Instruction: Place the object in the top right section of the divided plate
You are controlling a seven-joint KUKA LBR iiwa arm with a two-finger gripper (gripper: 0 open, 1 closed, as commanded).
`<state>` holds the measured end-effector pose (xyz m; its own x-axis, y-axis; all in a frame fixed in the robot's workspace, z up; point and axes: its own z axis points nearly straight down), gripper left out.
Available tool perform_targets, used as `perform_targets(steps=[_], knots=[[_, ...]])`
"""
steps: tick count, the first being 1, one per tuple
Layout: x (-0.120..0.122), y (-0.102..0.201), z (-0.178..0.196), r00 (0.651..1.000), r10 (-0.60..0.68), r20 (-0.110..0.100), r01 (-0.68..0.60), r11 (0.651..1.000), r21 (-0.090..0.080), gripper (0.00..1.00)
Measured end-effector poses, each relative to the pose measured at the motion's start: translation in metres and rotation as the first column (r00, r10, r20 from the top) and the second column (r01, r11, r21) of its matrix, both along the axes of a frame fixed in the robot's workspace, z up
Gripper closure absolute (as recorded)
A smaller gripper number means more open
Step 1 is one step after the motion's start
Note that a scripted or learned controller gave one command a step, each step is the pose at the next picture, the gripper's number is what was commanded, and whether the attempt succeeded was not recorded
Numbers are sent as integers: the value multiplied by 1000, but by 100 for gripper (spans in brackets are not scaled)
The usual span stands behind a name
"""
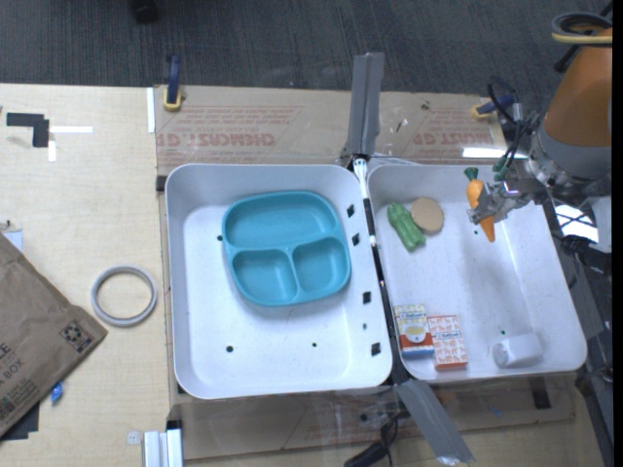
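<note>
Right bin [545, 290], near edge: two small printed cartons [429, 339] lying flat side by side, touching; a pale cylindrical item [516, 348] in the near right corner.

Task object: toy carrot [479, 205], orange with a green top, at the far right of the right bin, tilted with its tip pointing toward the near side. The gripper [492, 204] is right at it; the carrot appears pinched between the fingers, though the contact is small and not sharp.

Same bin, far left: green vegetable-shaped piece [405, 227] lying at a slant, touching a tan round piece [427, 215] just to its right.

Left bin [195, 358]: blue divided plate [287, 247], three sections, centred, well apart from the carrot.

Arm: grey with orange band [582, 86], entering from the right.

Bench, left of the bins: tape ring [124, 294]; brown cardboard box [34, 343] at the edge.
</note>
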<state>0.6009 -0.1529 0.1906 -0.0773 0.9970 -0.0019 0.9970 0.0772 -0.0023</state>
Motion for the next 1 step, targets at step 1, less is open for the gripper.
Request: perform_targets(steps=[1], knots=[[-70, -10, -72, 993, -117, -1, 117, 993, 2, 100]])
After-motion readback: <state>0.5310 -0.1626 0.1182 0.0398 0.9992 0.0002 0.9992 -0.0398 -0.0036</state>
